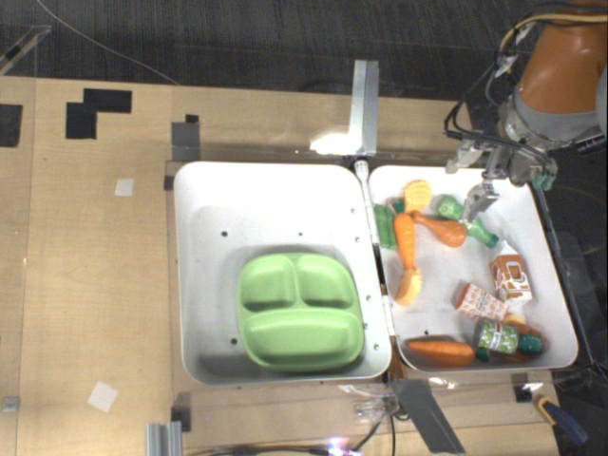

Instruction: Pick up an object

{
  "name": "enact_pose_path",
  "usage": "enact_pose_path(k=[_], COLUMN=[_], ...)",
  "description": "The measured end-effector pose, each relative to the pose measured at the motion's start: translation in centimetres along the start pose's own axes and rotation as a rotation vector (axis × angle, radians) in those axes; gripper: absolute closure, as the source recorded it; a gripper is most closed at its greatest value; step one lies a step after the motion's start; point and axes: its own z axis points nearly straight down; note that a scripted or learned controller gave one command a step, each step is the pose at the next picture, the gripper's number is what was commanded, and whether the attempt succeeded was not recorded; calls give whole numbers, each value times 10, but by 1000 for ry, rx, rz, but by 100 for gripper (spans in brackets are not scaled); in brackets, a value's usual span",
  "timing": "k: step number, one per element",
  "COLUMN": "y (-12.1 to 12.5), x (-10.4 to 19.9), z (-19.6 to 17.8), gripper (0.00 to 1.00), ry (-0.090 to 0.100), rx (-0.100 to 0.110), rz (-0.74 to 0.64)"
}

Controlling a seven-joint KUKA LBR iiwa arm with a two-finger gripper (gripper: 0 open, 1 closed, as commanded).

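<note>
The right bin point(556, 255) holds several toy foods. Among them are an upright carrot point(406, 238), an orange drumstick point(443, 229), a yellow piece point(417, 195), a green piece point(448, 205), a bread slice point(408, 286), a brown carton point(511, 278), a snack packet point(480, 302), a green can point(494, 336) and a second carrot point(440, 351). My gripper point(481, 199) hangs over the bin's back right area, just right of the green piece and above a small green item point(484, 235). Nothing shows in its grasp.
The left bin point(209, 217) carries a green divided plate point(300, 312) in its front half. A metal post point(365, 112) stands behind the wall between the bins. The arm's orange band point(562, 65) reaches in from the upper right.
</note>
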Motion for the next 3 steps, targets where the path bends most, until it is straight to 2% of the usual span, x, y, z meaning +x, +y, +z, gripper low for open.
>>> enact_pose_path(k=[1, 2, 3], y=[5, 30, 59], x=[52, 59, 119], z=[108, 112, 109], gripper=[0, 0, 0], ry=[3, -2, -6], rx=[-1, 0, -1], rz=[93, 178, 356])
